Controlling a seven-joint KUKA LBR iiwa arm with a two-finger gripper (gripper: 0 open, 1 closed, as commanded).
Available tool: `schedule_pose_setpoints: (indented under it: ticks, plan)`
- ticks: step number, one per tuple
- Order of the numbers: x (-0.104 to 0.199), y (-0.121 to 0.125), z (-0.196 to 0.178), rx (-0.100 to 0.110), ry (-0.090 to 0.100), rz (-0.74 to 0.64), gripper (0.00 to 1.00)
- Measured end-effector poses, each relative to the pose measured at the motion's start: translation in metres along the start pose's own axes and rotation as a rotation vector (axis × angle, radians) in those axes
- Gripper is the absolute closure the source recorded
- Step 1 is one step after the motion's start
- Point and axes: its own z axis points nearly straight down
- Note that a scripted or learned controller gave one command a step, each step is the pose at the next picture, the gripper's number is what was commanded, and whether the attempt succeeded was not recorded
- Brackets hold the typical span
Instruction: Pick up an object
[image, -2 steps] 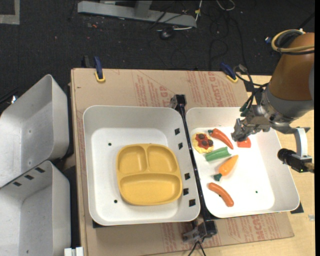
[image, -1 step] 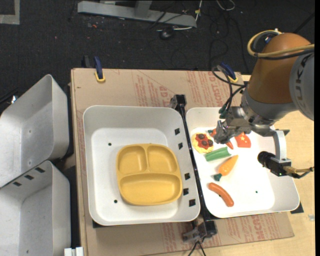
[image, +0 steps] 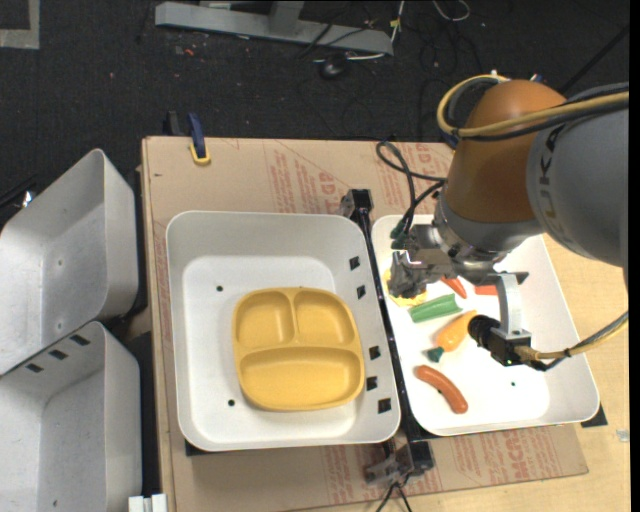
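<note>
Looming over the right bin, the grey arm with its orange band enters from the counter's right edge, lettering "KU" legible on it. Brown board covers the counter, printed with faint red writing too small to read; dark floor lies beyond. In the left bin sits a yellow divided plate. The claw hangs over toy food near the right bin's left wall: a sausage, green piece, orange piece. Its grip I cannot tell.
</note>
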Motion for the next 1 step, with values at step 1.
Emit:
schedule_pose_setpoints:
  ticks: [1]
  plan:
    - [0.0511, -0.0118, 0.0005, 0.000, 0.000, 0.000, 1.00]
